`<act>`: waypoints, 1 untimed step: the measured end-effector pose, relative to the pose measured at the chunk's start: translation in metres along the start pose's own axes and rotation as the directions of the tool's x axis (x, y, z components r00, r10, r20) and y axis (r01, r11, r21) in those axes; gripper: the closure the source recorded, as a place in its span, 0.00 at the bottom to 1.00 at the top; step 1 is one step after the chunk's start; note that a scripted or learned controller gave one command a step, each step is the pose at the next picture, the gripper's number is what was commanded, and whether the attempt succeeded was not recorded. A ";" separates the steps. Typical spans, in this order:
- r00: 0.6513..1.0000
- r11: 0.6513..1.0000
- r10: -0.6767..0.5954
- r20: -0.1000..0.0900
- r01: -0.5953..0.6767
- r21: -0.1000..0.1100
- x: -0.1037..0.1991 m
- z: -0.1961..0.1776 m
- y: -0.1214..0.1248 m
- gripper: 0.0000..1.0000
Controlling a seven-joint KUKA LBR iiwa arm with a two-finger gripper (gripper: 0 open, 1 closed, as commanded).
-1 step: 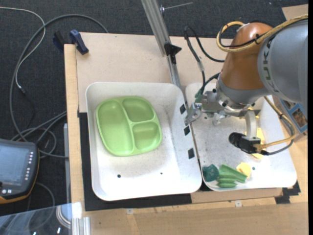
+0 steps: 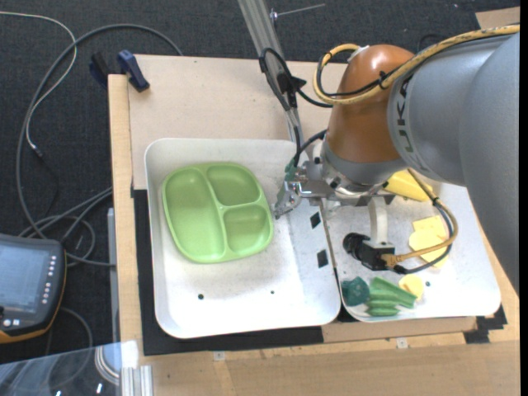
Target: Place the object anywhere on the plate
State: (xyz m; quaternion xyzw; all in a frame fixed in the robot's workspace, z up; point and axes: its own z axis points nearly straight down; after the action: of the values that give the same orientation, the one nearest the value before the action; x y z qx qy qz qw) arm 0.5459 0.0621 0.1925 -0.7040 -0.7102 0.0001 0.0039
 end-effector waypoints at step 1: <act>1.000 1.000 0.000 0.003 0.000 -0.003 0.085 0.043 0.014 0.00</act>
State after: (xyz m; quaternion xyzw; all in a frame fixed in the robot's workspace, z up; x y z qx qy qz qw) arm 0.5594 0.1470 0.1499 -0.7041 -0.7101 -0.0001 0.0019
